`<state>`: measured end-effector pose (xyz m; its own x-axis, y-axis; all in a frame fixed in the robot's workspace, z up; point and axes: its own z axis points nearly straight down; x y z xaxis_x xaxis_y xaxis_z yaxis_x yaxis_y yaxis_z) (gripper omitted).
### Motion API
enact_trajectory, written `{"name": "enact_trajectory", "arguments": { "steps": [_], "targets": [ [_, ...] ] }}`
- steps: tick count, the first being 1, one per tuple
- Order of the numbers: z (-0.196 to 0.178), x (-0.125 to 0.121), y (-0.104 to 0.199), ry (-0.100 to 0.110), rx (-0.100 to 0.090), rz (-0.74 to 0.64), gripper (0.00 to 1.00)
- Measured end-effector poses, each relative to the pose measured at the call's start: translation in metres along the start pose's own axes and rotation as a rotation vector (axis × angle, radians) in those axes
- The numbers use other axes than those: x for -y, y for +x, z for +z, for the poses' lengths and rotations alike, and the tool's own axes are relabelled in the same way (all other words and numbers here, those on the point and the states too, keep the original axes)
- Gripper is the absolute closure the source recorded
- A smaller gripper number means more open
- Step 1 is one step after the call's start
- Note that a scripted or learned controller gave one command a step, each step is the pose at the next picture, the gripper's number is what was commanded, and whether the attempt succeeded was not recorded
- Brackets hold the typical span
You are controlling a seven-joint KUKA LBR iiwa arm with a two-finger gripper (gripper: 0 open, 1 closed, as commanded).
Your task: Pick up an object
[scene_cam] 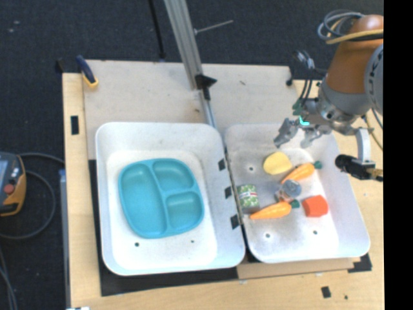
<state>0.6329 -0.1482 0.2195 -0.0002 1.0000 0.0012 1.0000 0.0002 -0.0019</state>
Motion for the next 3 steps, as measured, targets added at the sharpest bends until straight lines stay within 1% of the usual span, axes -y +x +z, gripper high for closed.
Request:
{"name": "enact_trajectory", "arguments": {
  "steps": [1,2,3],
  "targets": [
    [-0.002,-0.001,0.0,-0.004,0.001,-0.001,0.0],
    [0.04,-0.002,0.001,-0.001,0.004,0.0,0.0],
    [0.093,-0.012,0.0,0.0,0.004,-0.003,0.0]
  ]
}}
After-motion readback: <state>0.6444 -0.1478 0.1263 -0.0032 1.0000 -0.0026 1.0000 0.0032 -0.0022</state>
